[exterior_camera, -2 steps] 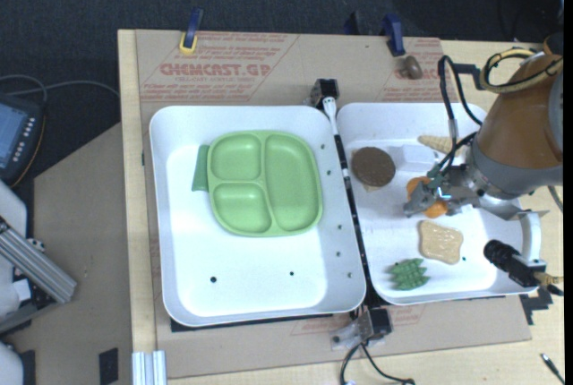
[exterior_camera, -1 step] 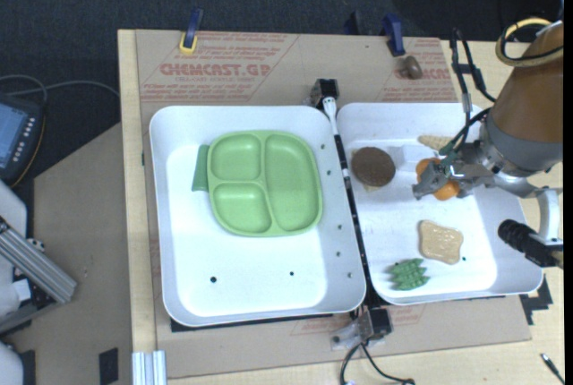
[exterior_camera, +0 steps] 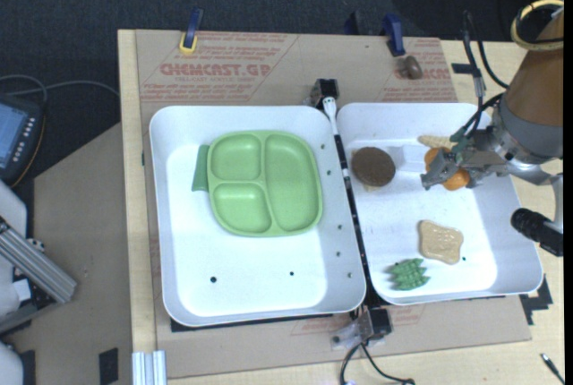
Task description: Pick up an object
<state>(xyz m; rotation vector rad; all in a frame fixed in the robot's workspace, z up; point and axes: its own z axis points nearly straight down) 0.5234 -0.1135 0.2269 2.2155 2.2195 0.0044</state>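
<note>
My gripper is down in the right bin, near its far right side, reaching in from the right. It sits right over a small orange object, which shows partly beneath and around it. The gripper covers much of the orange object. A tan piece lies just behind the gripper. A round brown disc lies to its left, apart from it. A tan toast-shaped piece and a green leafy item lie nearer the front of the same bin.
The left bin holds a green divided plate. A black ridge joins the two bins. Cables and a black part of the arm hang over the right bin's right rim.
</note>
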